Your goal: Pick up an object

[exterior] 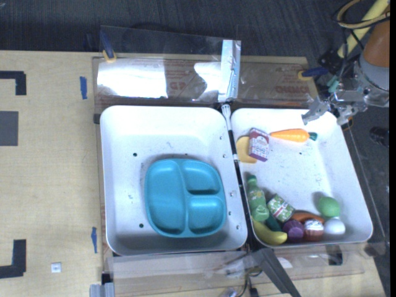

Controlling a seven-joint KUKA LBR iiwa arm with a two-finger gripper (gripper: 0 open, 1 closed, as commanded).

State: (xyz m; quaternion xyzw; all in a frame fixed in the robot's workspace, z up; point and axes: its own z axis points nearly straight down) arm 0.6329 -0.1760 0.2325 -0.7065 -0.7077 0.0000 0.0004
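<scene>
1. I take the toy carrot (pixel 289 135) as the pick target; it lies flat at the far end of the right bin (pixel 356 184), just beside a small maroon carton (pixel 259 145).
2. The gripper (pixel 325 108) hovers just past the carrot's green tip, over the bin's far rim; I cannot tell its opening.
3. Well apart from the carrot, across the divider, a blue sectioned plate (pixel 184 196) sits in the left bin (pixel 117 166).
</scene>
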